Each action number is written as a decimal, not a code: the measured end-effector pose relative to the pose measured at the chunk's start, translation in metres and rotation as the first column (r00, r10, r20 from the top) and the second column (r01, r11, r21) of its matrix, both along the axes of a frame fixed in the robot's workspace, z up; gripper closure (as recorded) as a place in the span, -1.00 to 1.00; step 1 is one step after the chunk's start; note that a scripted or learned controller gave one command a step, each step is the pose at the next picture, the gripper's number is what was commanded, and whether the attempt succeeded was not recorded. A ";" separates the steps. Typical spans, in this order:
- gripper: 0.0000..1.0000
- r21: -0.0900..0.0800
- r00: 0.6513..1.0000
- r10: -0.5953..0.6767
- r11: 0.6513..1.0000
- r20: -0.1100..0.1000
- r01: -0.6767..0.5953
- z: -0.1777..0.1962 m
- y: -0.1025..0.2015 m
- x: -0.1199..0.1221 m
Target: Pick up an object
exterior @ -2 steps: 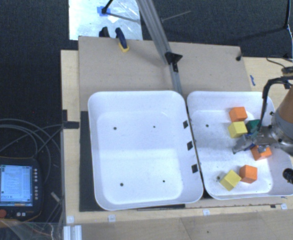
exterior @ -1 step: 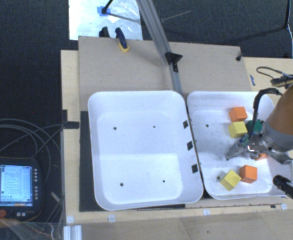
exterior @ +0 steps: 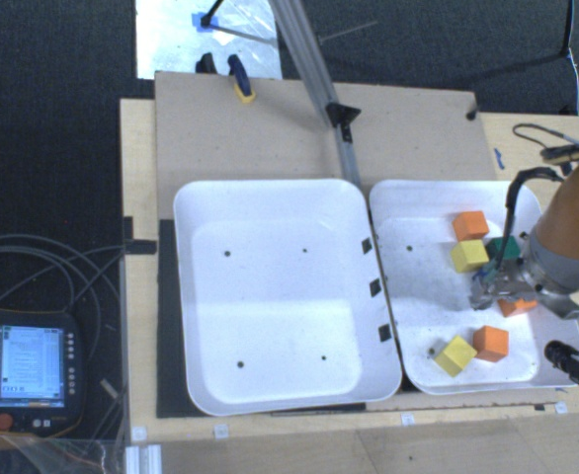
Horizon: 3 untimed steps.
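Orange block [exterior: 515, 307] just beside gripper [exterior: 489, 291]

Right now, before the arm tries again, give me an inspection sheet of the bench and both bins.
Surface: bench bearing left bin and right bin, side by side.
Job's things: in the right bin, orange cube, yellow cube, second yellow cube, second orange cube, a partly hidden orange piece.
Clutter: blue and yellow clamps at the bench's far edge.
Grippers: gripper low between the cubes.
Cables: loops on the floor.
Surroundings: pendant, dark carpet.
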<state>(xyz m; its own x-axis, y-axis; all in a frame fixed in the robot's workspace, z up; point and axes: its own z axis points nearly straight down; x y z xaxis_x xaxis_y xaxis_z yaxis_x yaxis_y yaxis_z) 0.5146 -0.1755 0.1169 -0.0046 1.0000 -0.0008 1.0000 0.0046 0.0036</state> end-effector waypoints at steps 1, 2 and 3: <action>1.00 -0.002 1.000 -0.001 1.000 0.003 0.001 0.050 -0.008 0.007; 1.00 -0.002 1.000 0.000 1.000 0.004 0.000 0.107 -0.008 0.000; 1.00 0.000 1.000 -0.001 1.000 -0.003 0.001 0.087 -0.009 0.000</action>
<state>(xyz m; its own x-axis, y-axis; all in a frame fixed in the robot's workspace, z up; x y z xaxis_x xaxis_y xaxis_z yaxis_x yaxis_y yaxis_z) 0.5149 -0.1840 0.2042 -0.0031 1.0000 -0.0008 1.0000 0.0031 0.0007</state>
